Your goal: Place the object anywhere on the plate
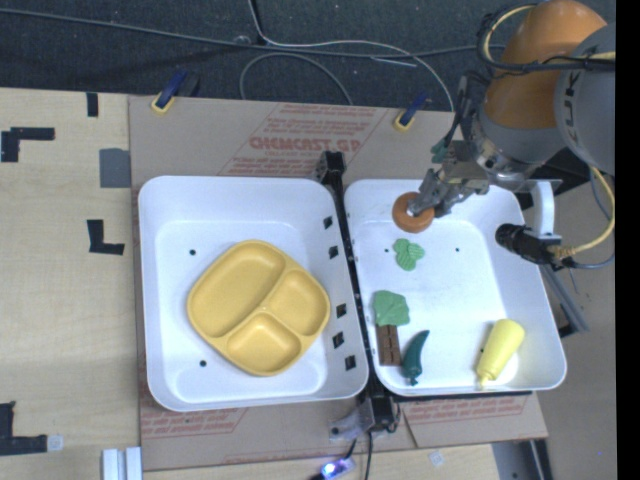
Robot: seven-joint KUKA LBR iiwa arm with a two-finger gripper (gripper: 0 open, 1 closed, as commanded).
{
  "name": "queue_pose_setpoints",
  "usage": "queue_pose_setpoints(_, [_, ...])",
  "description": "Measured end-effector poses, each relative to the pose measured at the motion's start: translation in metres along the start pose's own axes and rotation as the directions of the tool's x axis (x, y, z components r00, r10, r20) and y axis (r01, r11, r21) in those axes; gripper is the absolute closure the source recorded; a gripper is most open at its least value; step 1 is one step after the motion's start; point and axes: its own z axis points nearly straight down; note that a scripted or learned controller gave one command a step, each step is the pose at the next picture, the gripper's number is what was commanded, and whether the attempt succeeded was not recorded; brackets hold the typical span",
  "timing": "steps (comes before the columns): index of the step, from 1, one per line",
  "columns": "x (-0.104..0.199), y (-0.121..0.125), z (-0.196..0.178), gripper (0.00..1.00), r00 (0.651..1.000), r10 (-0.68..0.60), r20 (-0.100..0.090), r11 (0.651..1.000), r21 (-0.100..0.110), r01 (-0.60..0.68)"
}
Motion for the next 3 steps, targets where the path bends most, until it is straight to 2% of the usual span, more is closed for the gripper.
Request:
queue_pose_setpoints(1, [0.049, -0.024, -0.005, 1.00, 1.000, -0.003, -0.001, 1.000, -0.003, 0.003])
queue_pose_setpoints(3, [0.136, -0.063, 0.014, 1.00, 1.000, -0.002, 0.000, 1.000, 0.000, 0.002])
